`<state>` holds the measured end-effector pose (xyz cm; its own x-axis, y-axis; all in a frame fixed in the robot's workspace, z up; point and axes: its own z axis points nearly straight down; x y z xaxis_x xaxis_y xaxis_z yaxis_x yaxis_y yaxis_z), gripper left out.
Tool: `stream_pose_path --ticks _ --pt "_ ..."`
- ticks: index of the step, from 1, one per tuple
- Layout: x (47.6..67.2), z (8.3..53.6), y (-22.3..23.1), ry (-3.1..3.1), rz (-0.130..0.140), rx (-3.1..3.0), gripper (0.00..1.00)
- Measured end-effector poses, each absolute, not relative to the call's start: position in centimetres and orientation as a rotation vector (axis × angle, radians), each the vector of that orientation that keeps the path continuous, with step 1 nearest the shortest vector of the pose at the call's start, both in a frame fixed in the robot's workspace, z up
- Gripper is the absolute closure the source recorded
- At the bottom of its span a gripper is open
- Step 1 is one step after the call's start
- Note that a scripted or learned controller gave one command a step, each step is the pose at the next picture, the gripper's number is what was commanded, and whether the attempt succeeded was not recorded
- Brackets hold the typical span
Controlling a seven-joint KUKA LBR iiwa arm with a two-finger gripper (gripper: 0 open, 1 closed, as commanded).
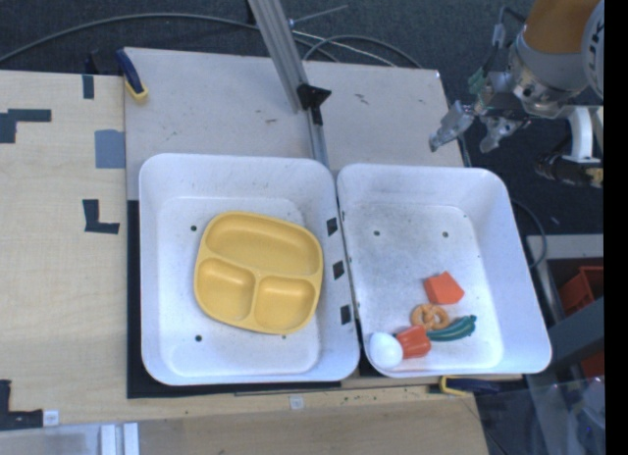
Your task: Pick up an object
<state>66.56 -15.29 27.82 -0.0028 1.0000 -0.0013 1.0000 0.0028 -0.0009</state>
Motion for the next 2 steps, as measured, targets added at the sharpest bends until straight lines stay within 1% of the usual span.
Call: stream_pose_path --ticks 1,2 --pt "66.6 27.8 -15.3 2.224 -0.003 2.219 0.00" --pt "66.5 21.3 -14.9 2.228 -0.009 2.222 0.00"
